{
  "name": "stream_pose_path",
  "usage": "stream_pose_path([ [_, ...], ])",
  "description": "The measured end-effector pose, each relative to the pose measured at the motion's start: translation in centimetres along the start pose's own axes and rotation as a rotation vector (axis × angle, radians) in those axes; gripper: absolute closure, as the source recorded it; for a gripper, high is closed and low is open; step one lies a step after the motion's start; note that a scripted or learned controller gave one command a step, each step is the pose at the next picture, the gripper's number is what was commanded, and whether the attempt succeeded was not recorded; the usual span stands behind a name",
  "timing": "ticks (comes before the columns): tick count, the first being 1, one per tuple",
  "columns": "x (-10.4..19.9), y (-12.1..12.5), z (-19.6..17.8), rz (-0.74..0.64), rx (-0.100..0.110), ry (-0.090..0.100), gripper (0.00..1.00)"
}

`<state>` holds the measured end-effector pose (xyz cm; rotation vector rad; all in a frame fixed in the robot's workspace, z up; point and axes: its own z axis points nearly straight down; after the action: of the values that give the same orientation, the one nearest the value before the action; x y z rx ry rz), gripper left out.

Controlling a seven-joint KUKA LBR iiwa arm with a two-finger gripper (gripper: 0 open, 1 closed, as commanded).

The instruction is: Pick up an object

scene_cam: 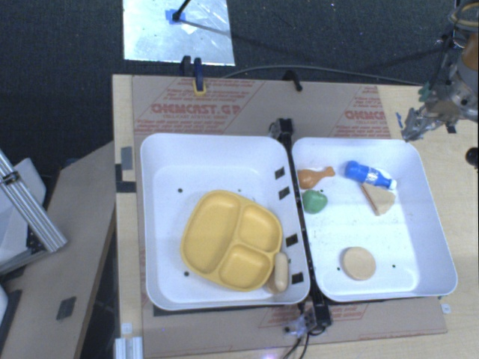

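- Starting nearest: tan disc (359,263), well in front of the blue bottle (368,175), lying flat and low. Likely to slip from a pinch that closes over its face rather than its rim.
- Beige roll (281,272), far front-left of the blue bottle, touching the yellow tray (232,239). Could drag or tip the tray with it.
- Green lump (315,201), front-left of the blue bottle, close to the bin wall (295,200). Risks a knock against that wall.
- Tan wedge (380,200), touching or just in front of the blue bottle. May be nudged, or pinched along with it.
- Blue bottle itself: rounded, so apt to roll away.
- Jaws: beyond and right of the blue bottle, over the surface (378,107) outside the bin, too blurred to tell wide from narrow. Could clip the rim on the way in.
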<state>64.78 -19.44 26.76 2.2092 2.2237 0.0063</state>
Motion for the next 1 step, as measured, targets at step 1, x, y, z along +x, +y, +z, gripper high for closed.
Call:
stream_pose_path([
  [1, 5.75, -1.04, 1.35, -0.003, 0.007, 0.004, 1.00],
])
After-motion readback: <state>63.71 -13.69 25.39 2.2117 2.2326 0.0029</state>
